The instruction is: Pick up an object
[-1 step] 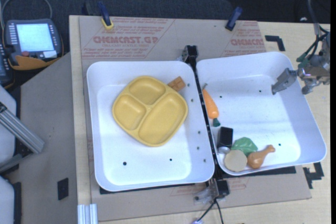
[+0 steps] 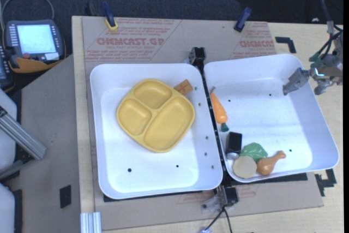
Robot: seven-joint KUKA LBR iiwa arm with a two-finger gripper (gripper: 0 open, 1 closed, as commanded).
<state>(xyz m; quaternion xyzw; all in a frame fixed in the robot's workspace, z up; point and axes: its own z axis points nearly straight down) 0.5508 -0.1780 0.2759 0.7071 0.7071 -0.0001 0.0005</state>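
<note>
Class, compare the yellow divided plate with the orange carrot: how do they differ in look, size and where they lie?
The yellow divided plate is broad with three compartments; the orange carrot is slim and tapered, with no compartments. The plate is far larger than the carrot. The plate lies in the left bin; the carrot lies in the right bin, along its left wall. Both look like toy items and rest in white bins.

All I see of my arm is a grey metal two-finger gripper [image 2: 299, 80], its boxy wrist block wrapped in thin green and black cables.
</note>
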